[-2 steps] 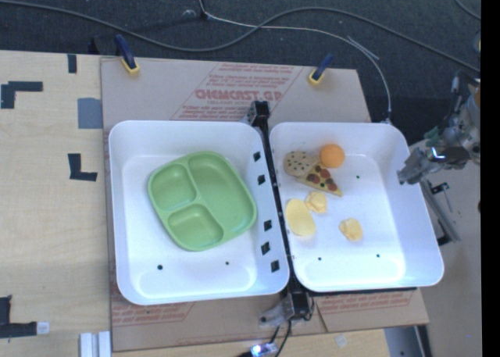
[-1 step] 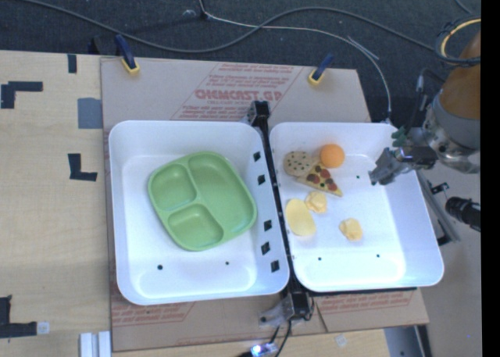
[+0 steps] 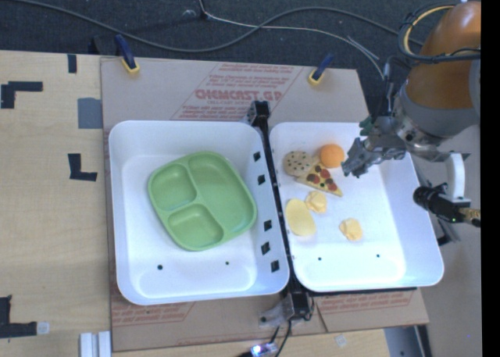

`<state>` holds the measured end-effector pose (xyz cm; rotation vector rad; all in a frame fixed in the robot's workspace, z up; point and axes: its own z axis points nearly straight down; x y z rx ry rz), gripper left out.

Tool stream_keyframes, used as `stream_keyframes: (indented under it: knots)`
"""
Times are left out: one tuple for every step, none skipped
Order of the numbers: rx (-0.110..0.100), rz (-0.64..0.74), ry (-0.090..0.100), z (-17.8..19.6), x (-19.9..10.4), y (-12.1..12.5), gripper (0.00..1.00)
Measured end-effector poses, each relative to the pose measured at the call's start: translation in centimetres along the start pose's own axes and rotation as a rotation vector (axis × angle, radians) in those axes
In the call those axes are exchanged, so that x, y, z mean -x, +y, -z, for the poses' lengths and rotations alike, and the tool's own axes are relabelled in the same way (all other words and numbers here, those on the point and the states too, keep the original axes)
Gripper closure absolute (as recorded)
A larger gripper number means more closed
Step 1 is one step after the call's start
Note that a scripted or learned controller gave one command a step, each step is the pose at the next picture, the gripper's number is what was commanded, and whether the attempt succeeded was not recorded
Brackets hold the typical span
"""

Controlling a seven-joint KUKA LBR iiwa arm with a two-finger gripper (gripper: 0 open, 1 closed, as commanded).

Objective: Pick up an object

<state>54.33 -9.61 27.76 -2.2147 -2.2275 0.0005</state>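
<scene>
The right bin point(image 3: 391, 265) holds an orange ball point(image 3: 331, 155), a speckled cookie point(image 3: 297, 162), a pizza slice point(image 3: 322, 179), a pale yellow oval piece point(image 3: 300, 218) and two small yellow bits point(image 3: 316, 201) point(image 3: 351, 229). My gripper point(image 3: 356, 162) hangs over the bin's upper right part, just right of the orange ball, its dark fingers pointing down and left. Nothing shows between the fingers. The grey arm with its orange band point(image 3: 453, 35) comes in from the right.
The left bin point(image 3: 129, 254) carries a green divided plate point(image 3: 201, 199). Black clips point(image 3: 262, 117) run along the seam between the bins. Cables point(image 3: 234, 19) cross the dark floor behind the bench, and two clamps point(image 3: 129, 62) point(image 3: 319, 74) hold the cardboard.
</scene>
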Motion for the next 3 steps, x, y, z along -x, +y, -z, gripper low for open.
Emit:
stream_keyframes:
  knots:
    - [-0.001, 0.0, 0.0, -0.4, -5.7, 1.1, 1.0]
    - [0.0, 0.0, 0.0, -0.5, -11.0, 3.2, 1.0]
    - [-0.001, -0.002, -0.001, -2.4, -16.5, 4.9, 1.0]
